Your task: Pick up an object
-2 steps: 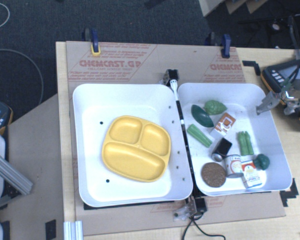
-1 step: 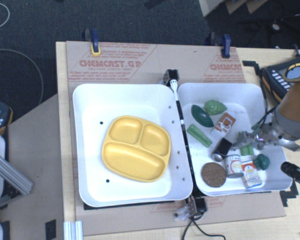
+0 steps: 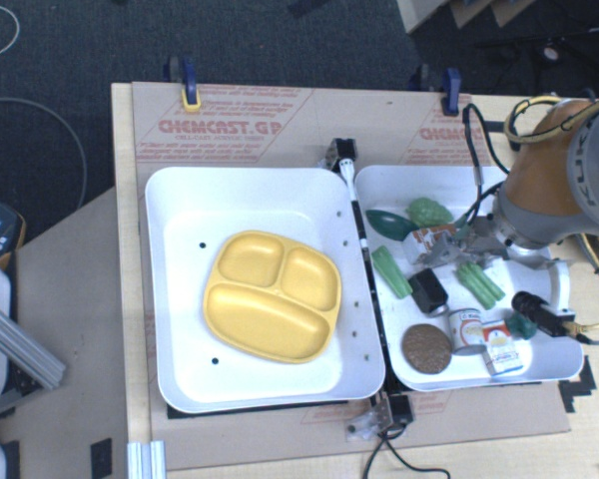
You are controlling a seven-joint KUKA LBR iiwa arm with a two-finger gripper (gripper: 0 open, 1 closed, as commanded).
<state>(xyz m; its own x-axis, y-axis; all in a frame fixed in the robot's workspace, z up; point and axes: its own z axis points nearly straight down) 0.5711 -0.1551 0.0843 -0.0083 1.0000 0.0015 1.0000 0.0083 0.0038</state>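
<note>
A: What is sitting nearest the camera?

B: The front rim of the left bin [image 3: 270, 399] is lying closest, along the bottom of the bench. Inside that bin a yellow tray [image 3: 272, 294] with 3 compartments is resting flat, slightly turned, near the middle.

A: And the right bin [image 3: 409, 181]?

B: It is holding a crowd of small things. A brown round disc [image 3: 426, 347] is lying at its front, with a small can [image 3: 466, 325] just beside it on the right and a white packet with red print [image 3: 500, 348] beyond that. A black block [image 3: 427, 290] is sitting just behind the disc. 2 green sticks are lying in there too, a green stick [image 3: 390, 271] near the divider and another green stick [image 3: 480, 282] further right. At the back a dark teal leaf shape [image 3: 387, 223] is lying next to a light green lump [image 3: 429, 211].

A: Where is the arm?

B: The arm [image 3: 554, 183] is reaching in from the right, its orange band above the wrist, and the gripper [image 3: 453, 247] is hanging low over the middle of the right bin, among the black block, the second green stick and the lump.

A: Is it gripping anything?

B: I cannot tell; its tips are blurring into the clutter, so whether it is wide, narrow or closed on something is not readable.
</note>
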